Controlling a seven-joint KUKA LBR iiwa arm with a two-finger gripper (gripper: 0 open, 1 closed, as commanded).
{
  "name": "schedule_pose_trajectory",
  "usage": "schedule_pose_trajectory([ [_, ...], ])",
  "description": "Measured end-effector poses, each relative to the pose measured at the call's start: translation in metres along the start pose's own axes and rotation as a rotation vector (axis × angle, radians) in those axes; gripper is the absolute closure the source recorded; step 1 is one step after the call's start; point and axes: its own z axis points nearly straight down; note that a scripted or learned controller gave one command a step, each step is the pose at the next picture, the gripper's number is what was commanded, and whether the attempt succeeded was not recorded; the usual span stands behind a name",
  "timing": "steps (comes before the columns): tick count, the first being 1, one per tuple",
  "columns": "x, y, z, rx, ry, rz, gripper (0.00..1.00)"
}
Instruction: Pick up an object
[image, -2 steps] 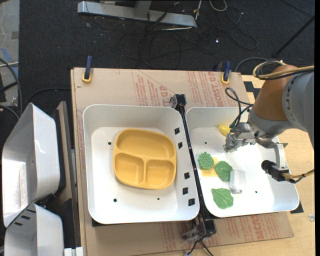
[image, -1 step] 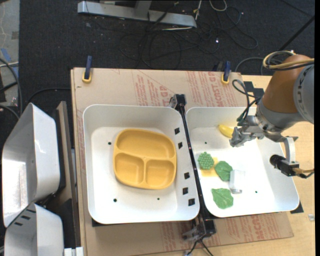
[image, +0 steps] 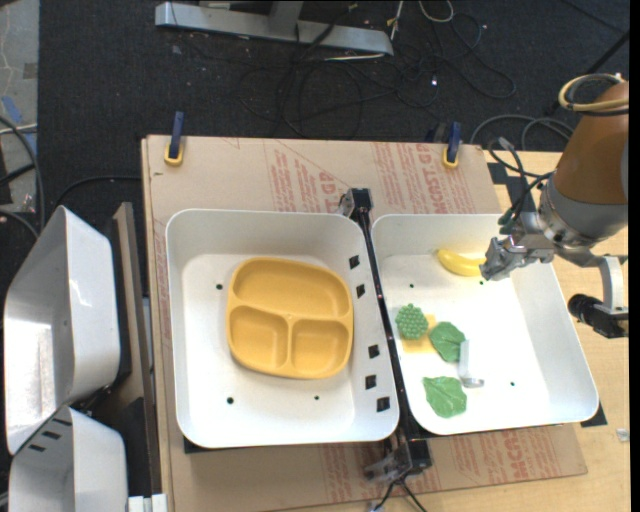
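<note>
Nearest the camera, a green leaf (image: 445, 395) lies at the front of the right bin (image: 560, 340), with a small grey piece (image: 466, 368), a second leaf (image: 447, 340) and a knobbly green item (image: 411, 321) just behind it. Left bin (image: 190, 300) holds a yellow tray (image: 291, 317). Hand (image: 497, 260) sits low in the right bin's back part, tips just beside the banana (image: 459, 262); grip state cannot be told.
</note>
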Motion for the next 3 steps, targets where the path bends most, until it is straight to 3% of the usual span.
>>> schedule_pose_trajectory([
  [1,0.003,0.007,-0.045,0.000,0.000,-0.006,1.00],
  [3,0.109,-0.010,-0.052,0.007,0.004,-0.011,1.00],
])
